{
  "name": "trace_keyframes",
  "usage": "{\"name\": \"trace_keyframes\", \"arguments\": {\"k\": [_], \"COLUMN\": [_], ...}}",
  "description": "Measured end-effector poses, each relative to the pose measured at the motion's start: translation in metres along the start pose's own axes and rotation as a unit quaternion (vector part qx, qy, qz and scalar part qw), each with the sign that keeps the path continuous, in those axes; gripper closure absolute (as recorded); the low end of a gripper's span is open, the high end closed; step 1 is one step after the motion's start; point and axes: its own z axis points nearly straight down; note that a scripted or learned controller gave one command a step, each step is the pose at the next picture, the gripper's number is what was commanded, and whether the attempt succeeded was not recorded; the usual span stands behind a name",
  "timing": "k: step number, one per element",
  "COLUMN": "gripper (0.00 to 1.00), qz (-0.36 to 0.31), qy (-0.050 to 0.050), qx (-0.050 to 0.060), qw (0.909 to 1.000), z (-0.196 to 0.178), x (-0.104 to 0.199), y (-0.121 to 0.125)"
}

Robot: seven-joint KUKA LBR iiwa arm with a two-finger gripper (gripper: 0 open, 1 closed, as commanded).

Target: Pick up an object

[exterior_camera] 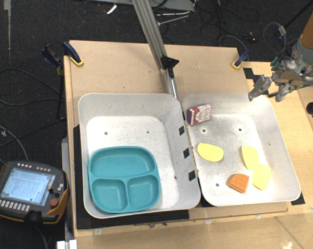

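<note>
A: What is laid out, starting from the biggest?

B: A tabletop [120,71] is seen carrying two white bins. In the left bin [94,108] a teal divided tray [124,179] is lying toward the near side. In the right bin [265,123] a small carton [199,114] is found at the far left corner, a yellow oval [210,152] near the middle, two more yellow pieces [249,156] [261,177] to the right, and an orange piece [238,182] nearest.

A: And the gripper?

B: The gripper [268,90] is held above the far right corner of the right bin, its fingers spread apart, with nothing between them.

A: Which object could be taken?

B: The carton is judged the easiest: it looks light and stiff-walled, though crushable if squeezed hard. It would best be taken across its narrow sides, away from the bin wall it sits beside. The yellow pieces look flat, smooth and possibly slippery, so little is offered for the fingers. The orange piece seems small and light, with a ridged face that may be gripped at its edges.
</note>
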Motion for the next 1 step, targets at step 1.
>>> {"name": "trace_keyframes", "arguments": {"k": [1], "gripper": [1.00], "qz": [-0.001], "qy": [-0.001], "qx": [-0.001], "qw": [1.0000], "z": [-0.0104], "x": [0.0003], "y": [0.0008]}}
